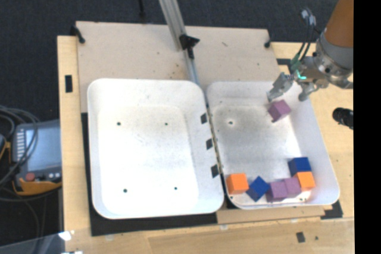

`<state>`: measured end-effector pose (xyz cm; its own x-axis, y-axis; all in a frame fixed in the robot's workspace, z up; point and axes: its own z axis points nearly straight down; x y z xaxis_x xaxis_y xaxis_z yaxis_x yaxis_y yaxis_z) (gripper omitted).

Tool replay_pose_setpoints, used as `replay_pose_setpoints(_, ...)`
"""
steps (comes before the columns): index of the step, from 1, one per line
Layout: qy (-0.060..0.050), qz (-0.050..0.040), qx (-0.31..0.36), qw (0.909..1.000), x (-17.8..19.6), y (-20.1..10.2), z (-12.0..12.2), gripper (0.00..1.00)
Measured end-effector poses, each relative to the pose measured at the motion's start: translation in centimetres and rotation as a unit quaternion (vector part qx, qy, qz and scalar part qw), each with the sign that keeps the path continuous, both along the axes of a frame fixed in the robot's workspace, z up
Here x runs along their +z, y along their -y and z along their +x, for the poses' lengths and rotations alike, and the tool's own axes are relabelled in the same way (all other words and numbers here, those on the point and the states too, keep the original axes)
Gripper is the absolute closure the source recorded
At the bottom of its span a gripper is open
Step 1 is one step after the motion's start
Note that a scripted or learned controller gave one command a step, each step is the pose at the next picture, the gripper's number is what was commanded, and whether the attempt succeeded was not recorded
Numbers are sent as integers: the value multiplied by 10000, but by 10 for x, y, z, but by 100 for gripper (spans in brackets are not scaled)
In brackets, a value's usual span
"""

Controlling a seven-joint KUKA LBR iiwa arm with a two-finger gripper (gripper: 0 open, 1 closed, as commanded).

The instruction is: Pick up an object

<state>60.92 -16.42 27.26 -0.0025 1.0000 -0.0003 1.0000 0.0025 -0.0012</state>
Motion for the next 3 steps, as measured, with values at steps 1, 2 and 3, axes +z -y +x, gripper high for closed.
replay_pose_setpoints(1, 10, -4, 3, 10000, 1, 0, 0, 0)
replay_pose_setpoints(2, -16, -6, -17, 10000, -57, 9, 4, 0)
replay_pose_setpoints(3, -11, -7, -25, 10000, -100, 12, 7, 0)
